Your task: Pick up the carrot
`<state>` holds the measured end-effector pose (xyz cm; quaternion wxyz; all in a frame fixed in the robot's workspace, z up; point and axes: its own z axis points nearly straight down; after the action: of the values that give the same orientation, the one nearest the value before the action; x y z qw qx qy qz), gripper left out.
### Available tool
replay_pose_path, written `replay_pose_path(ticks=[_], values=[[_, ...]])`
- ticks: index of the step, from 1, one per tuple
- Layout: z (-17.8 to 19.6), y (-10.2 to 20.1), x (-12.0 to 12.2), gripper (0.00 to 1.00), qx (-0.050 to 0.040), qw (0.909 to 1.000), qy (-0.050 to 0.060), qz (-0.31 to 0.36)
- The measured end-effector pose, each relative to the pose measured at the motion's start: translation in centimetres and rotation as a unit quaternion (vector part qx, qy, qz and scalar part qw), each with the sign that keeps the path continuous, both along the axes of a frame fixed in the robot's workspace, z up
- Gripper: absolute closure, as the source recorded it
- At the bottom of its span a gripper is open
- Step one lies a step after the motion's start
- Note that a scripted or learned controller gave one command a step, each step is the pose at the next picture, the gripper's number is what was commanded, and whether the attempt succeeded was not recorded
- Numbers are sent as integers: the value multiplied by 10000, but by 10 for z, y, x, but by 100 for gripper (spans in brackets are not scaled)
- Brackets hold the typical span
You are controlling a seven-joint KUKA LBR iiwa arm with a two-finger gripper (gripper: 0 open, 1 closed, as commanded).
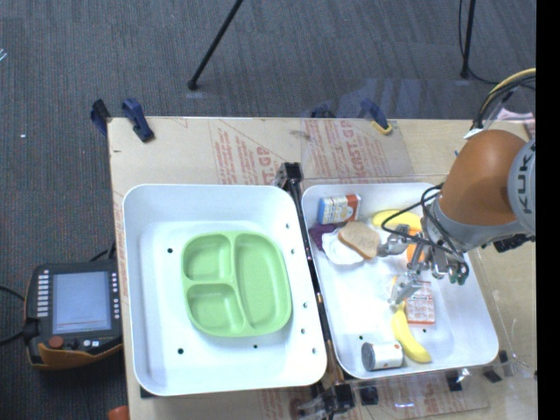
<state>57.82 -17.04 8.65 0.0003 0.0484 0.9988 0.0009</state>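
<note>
The tabletop [210, 147] carries two white bins. The left bin [149, 217] has a green divided plate [236, 283]. In the right bin [464, 339], the arm's fingers [411, 269] hang parted over clutter; a small orange carrot [395, 245] lies beside them, long axis roughly left-right.

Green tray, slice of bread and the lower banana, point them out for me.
green tray [236, 284], camera view, on the divider between its compartments
slice of bread [359, 241], camera view, middle of the slice
lower banana [409, 338], camera view, middle of its curve
</note>
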Motion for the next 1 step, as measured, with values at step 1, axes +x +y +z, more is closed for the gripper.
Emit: replay_pose_path(ticks=[1], values=[[12, 3, 3, 100, 2, 10000, -28, 34]])
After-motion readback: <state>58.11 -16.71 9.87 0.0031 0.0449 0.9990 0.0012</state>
